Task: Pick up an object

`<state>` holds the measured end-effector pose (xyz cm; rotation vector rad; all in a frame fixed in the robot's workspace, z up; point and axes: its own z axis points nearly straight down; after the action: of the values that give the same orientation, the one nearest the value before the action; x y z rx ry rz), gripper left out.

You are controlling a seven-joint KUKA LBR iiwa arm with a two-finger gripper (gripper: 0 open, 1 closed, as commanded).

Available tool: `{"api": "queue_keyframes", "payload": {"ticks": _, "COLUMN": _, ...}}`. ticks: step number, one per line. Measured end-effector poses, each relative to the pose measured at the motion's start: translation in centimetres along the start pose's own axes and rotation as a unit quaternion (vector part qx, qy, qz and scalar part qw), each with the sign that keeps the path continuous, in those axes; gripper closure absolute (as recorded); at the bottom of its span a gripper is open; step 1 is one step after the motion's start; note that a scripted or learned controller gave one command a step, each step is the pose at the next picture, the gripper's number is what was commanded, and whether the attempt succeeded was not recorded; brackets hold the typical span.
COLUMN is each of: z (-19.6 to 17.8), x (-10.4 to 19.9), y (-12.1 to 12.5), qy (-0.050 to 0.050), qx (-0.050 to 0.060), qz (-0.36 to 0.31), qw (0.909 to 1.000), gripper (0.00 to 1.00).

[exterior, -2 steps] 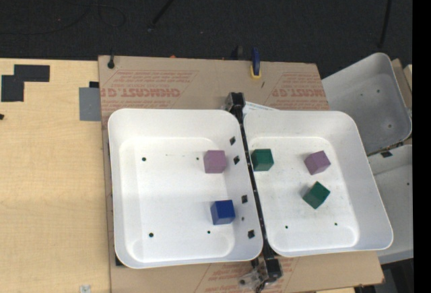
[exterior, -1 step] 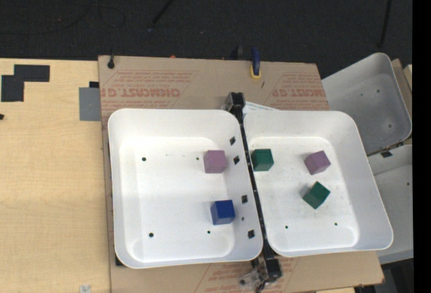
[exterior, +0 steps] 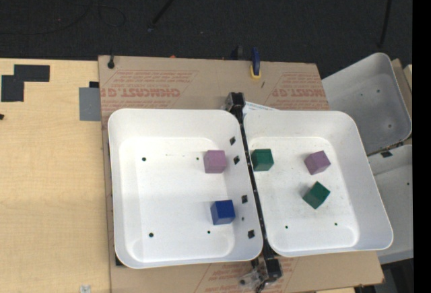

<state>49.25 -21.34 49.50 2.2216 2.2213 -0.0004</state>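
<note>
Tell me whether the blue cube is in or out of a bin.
In: the blue cube sits on the left bin's floor, inside its rim.

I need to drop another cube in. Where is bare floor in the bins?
Left bin: its whole left half, left of the purple cube and blue cube. Right bin: the near strip below the dark green cube. Its upper middle is crowded.

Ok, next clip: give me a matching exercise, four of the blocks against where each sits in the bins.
Blocks:
1. blue block
2. purple block by the divider
3. tilted green block
4. other purple block

Places:
A. right bin, upper right
B. left bin, lower part
C. right bin, lower middle
D. left bin, upper right

Pairs: 1-B, 2-D, 3-C, 4-A
</note>
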Motion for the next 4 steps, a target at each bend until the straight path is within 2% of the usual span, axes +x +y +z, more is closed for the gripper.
{"api": "queue_keyframes", "payload": {"ticks": 1, "z": -3.3, "x": 0.0, "y": -1.7, "qy": 0.0, "qx": -0.001, "qz": -0.001, "qw": 1.0, "gripper": 1.0}}
{"api": "queue_keyframes", "payload": {"ticks": 4, "z": -4.2, "x": 0.1, "y": -1.6, "qy": 0.0, "qx": 0.001, "qz": -0.007, "qw": 1.0, "gripper": 1.0}}
